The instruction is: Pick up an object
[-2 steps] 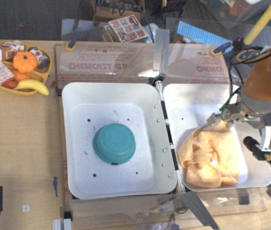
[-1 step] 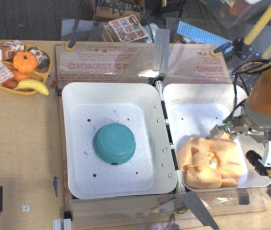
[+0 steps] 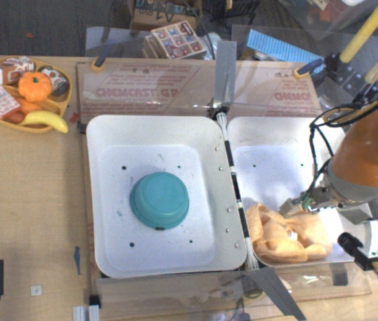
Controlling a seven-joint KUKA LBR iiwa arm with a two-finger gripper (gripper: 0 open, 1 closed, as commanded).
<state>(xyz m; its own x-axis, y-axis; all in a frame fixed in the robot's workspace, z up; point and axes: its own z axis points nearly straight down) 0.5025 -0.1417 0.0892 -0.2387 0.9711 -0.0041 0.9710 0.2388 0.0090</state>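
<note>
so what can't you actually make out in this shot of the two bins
- Gripper, camera view: too small and partly covered by the arm's own wrist to tell whether it touches the soft tan plush toy.
- Tan toy: its shape is unclear, bunched against the right white bin's corner.
- Upturned round teal plastic bowl: its underside is hidden.

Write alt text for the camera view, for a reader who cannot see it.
The grey and orange arm reaches in from the right, its tool just above a tan soft toy in the near corner of the right white bin. A teal bowl lies upside down in the left bin.
</note>
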